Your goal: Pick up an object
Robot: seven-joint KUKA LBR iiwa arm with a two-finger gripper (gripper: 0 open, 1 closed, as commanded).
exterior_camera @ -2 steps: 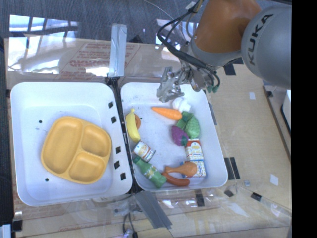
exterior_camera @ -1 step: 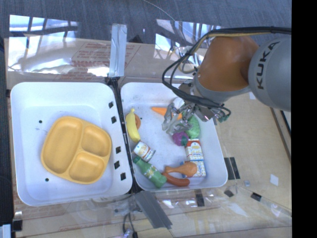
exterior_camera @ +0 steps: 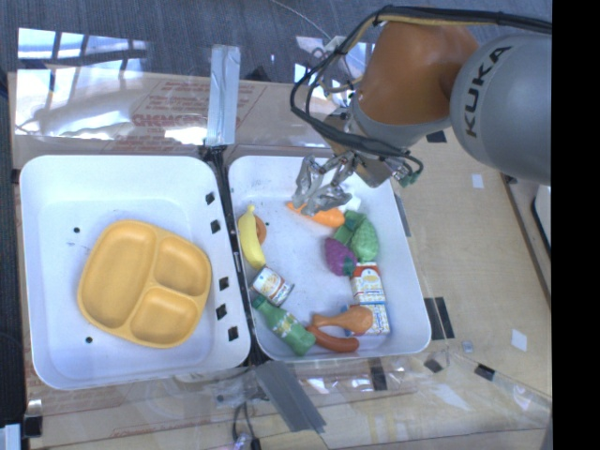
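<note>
My gripper (exterior_camera: pixel 319 193) hangs low over the back of the right bin (exterior_camera: pixel 281 172), its metal fingers right above an orange carrot (exterior_camera: pixel 325 217) lying on the bin floor. The fingers seem to touch or straddle the carrot's left end. Nothing is lifted. Beside the carrot lie a green vegetable (exterior_camera: pixel 366 238) and a purple eggplant (exterior_camera: pixel 339 256). A yellow banana (exterior_camera: pixel 249 239) lies along the bin's left wall.
The right bin also has a small can (exterior_camera: pixel 272 286), a green bottle (exterior_camera: pixel 284 326), a juice carton (exterior_camera: pixel 368 296), a drumstick (exterior_camera: pixel 345 322) and a red sausage (exterior_camera: pixel 336 343). The left bin (exterior_camera: pixel 56 186) holds a yellow compartment plate (exterior_camera: pixel 143 282).
</note>
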